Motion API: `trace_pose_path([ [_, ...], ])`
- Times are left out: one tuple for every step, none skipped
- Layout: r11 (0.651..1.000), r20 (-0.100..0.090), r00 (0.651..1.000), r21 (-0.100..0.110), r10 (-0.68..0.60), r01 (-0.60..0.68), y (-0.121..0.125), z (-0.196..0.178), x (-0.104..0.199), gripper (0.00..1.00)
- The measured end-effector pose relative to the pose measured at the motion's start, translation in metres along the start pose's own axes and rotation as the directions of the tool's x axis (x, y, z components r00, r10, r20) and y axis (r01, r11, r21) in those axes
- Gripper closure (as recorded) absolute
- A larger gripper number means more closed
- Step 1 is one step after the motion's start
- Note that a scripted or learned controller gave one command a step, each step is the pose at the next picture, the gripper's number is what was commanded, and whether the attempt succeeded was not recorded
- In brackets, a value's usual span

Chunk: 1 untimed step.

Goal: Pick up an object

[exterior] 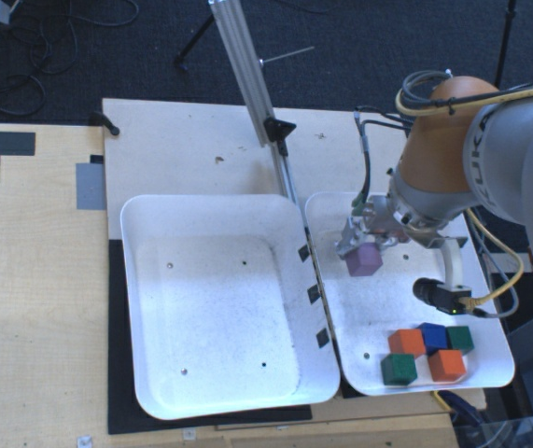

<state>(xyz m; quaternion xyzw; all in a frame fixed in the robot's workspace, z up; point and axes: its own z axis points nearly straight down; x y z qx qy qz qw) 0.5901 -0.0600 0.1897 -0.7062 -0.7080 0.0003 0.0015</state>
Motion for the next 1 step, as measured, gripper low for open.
trace_pose_path([
  [1.000, -0.002, 1.000, -0.001, -0.005, 0.005, 0.0406, 0.0001, 0.0983, 1.00],
])
